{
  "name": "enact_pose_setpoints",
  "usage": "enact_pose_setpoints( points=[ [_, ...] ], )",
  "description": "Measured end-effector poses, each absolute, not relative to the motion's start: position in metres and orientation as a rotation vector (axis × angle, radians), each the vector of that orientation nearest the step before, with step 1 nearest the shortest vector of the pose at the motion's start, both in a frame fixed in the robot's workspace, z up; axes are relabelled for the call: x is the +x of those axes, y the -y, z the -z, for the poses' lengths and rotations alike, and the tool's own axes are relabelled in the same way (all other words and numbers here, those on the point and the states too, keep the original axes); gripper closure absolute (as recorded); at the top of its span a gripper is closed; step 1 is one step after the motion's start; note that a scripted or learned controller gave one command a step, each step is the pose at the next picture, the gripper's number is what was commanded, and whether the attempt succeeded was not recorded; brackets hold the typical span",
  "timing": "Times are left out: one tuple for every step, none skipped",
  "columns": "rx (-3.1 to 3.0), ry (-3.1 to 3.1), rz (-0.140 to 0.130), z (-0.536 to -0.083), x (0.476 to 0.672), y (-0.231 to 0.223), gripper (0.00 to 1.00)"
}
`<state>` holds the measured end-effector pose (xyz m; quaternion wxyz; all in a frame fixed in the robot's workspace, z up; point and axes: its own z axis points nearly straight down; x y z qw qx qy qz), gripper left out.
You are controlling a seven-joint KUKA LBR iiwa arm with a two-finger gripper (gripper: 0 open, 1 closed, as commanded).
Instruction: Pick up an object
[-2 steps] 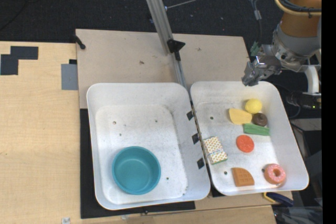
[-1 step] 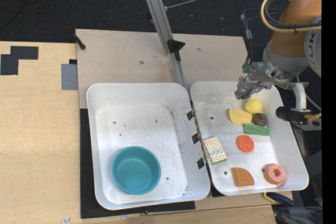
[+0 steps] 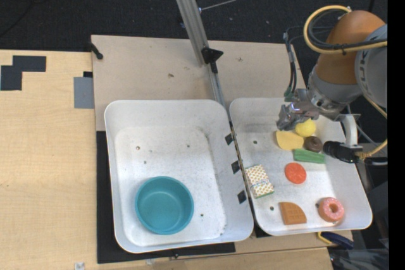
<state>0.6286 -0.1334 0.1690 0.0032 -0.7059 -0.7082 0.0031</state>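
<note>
Gripper low over the far end of the right bin

The arm reaches in from the right, its orange band above the wrist, and the gripper sits low over the far part of the right bin. Whether its fingers are spread or pressed together cannot be told, and nothing is visibly pinched between them.

Just below the gripper lies a yellow block, close to the tip; contact cannot be judged. A yellow ball sits just right of the gripper, touching the block's far corner. Further toward the near side and to the right are a brown ball and a green bar, side by side. A red disc lies nearer the camera from those. Down and to the left of the gripper, near the bin's left wall, rests a checkered block. Well away, at the near end of the bin, are an orange wedge and a pink donut.

Far left of the gripper, the left bin holds a teal bowl in its near corner. Both bins stand on the desk
</note>
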Motion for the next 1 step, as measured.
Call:
enact_pose_setpoints(
  points=[
    [-2.212, 2.220, -0.010, -0.1044, 0.6294, 0.1359, 0.00]
  ],
)
